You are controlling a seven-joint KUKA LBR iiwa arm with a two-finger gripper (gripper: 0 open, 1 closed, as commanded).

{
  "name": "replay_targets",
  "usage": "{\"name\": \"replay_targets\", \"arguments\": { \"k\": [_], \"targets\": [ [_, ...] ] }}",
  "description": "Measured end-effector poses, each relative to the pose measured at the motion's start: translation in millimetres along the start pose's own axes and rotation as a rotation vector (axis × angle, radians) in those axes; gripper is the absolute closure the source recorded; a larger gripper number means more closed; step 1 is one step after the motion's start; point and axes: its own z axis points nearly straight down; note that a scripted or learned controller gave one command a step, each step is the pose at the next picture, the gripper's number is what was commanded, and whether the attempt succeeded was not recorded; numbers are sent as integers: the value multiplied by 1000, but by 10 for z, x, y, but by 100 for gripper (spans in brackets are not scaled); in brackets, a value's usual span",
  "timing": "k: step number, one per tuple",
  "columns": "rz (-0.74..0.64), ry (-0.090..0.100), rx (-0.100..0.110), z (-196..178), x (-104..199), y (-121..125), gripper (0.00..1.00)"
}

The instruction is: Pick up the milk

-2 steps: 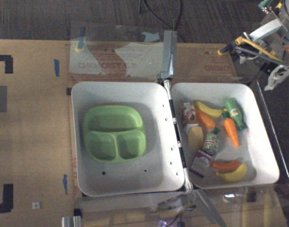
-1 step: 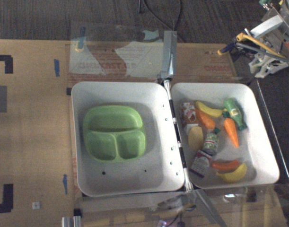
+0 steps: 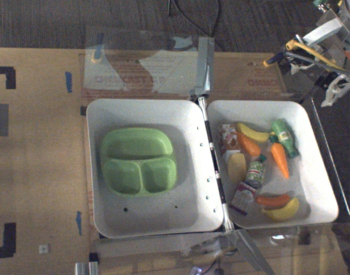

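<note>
Cardboard-covered table carries two bins; the milk lies crowded by a banana and carrot, well below-left of the gripper, whose grip I cannot tell.

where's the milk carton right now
In the camera view the milk carton lies in the right bin, at its upper left by the divider, just left of a banana and a carrot.
</note>
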Motion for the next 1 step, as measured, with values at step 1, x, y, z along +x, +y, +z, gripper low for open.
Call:
{"name": "replay_targets", "arguments": {
  "k": [1],
  "targets": [
    [-5,-4,-2,-79,31,-3,100]
  ]
}}
